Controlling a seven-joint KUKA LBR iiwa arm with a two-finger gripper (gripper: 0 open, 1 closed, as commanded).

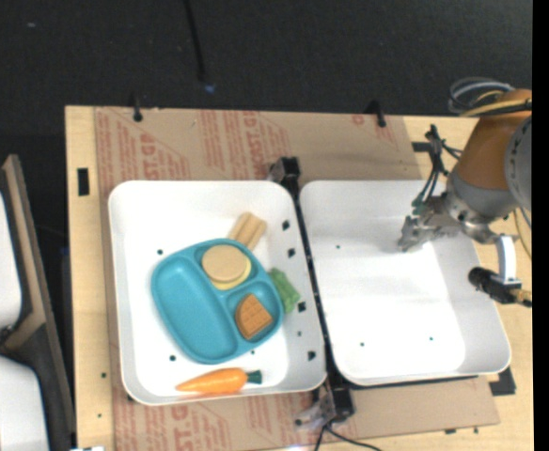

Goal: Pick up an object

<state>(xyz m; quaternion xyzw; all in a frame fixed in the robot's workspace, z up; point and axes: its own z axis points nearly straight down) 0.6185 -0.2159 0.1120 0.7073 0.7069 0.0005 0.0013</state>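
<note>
The grey arm with its orange band reaches in from the right, and its two-finger gripper (414, 236) hangs low over the upper part of the right-hand shallow white bin (397, 346), whose floor beneath it is bare. At this slant and size the picture does not settle how the gripper is set, and nothing shows in its grasp. Everything worth picking lies in the left-hand shallow white bin (133, 224), well apart from the gripper and across the dividing rims. There a blue plastic compartment tray (185, 308) sits tilted, with a round tan biscuit-like disc (227, 264) in its upper compartment and a brown toy bread slice (254, 316) in the lower right one. A pale wooden block (248, 227) pokes out just beyond the tray's upper edge, a green leafy piece (284, 291) lies at its right side, and an orange toy carrot (220, 381) lies near the bin's front wall, its long axis running nearly left to right. Judging from this, the coming move calls for travel leftward over the rims; the green piece and bread slice lie nearest.
</note>
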